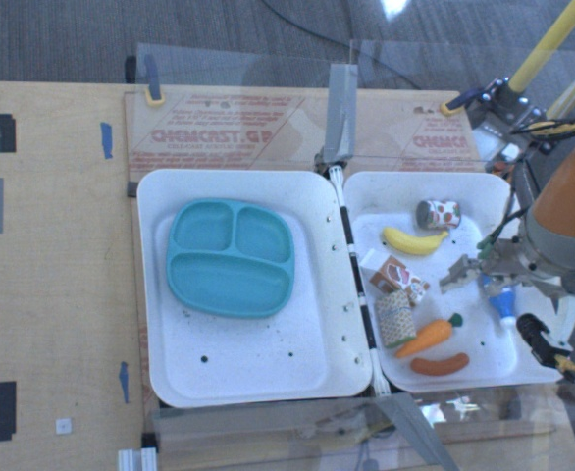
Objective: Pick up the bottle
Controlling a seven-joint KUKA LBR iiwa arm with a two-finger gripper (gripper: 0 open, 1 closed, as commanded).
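Observation:
The bottle (503, 308), small with a blue body and a white end, lies in the right part of the right bin (366, 192). My gripper (506, 292) hangs low right over it, with the grey arm and its orange band coming in from the right. The gripper is open: one grey finger (455, 273) stands left of the bottle, the other shows to its right. The bottle lies between them, partly covered by the gripper body, and I cannot tell whether either finger touches it.
Also in the right bin are a can (438, 214), a banana (414, 241), a small carton (392, 277), a patterned packet (396, 318), a carrot (431, 336) and a sausage (440, 364). The left bin (160, 361) holds a teal divided plate (231, 257).

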